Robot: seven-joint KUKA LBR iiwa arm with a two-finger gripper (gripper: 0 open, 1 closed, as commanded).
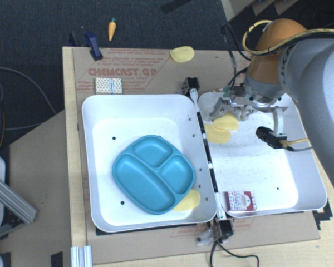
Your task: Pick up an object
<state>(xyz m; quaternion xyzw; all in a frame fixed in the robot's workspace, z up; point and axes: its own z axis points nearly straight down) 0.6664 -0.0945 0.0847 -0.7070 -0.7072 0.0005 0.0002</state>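
Note:
My gripper [232, 111] hangs low over the far left corner of the right bin [278, 171]. Directly under and in front of it lie two pale yellow pieces [219, 130], one overlapping the other, close to the bin's left wall. The upper piece touches or nearly touches the gripper's tip; I cannot tell whether it is gripped. A small red and white packet [240, 200] lies at the right bin's near edge. In the left bin [100, 121] a blue divided plate [153, 173] sits with another yellow piece [188, 201] tucked at its near right edge.
On the brown board behind the bins lie a yellow piece [182, 54], a patterned packet [108, 85] and a blue item [93, 46]. A small orange carrot [112, 29] lies on the dark floor beyond. The arm's grey body covers the right bin's far right.

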